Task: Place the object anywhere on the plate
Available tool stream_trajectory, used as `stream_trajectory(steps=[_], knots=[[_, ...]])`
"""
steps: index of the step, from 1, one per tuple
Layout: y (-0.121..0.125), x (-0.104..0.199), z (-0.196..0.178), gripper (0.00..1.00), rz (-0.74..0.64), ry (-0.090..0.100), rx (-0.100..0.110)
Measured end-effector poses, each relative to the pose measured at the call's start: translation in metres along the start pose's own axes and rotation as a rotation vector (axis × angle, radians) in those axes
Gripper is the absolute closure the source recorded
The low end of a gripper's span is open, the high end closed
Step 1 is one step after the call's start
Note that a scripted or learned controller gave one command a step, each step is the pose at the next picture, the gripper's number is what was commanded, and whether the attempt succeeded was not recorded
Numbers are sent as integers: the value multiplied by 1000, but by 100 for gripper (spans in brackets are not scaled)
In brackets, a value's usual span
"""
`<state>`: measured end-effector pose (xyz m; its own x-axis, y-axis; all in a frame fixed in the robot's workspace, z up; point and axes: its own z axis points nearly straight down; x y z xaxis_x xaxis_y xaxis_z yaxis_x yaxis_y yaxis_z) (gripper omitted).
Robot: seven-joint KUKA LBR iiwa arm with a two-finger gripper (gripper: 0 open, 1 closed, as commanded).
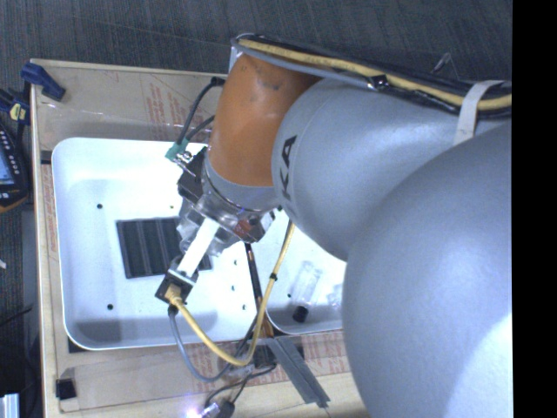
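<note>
A dark ribbed rectangular plate (146, 247) lies flat on the floor of the left white bin (78, 181). My gripper (204, 223) hangs over the plate's right edge, mostly covered by the orange wrist band and grey arm above it. Whatever is under the gripper is hidden from this view. In the right bin (283, 325) lies a small clear bottle-like object (306, 286) with a dark end (300, 313), apart from the gripper.
The big grey arm covers most of the right bin and the right half of the view. A yellow cable (209, 342) loops down over the left bin's front rim. The wooden bench (113, 85) borders the bins at the back and left.
</note>
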<state>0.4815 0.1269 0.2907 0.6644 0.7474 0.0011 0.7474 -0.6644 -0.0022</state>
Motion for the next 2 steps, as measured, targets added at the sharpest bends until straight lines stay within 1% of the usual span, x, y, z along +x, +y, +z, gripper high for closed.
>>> stream_trajectory(steps=[1,2], knots=[[-9,0,78,100,-482,-7,5],[62,35,174,100,-237,-7,3]])
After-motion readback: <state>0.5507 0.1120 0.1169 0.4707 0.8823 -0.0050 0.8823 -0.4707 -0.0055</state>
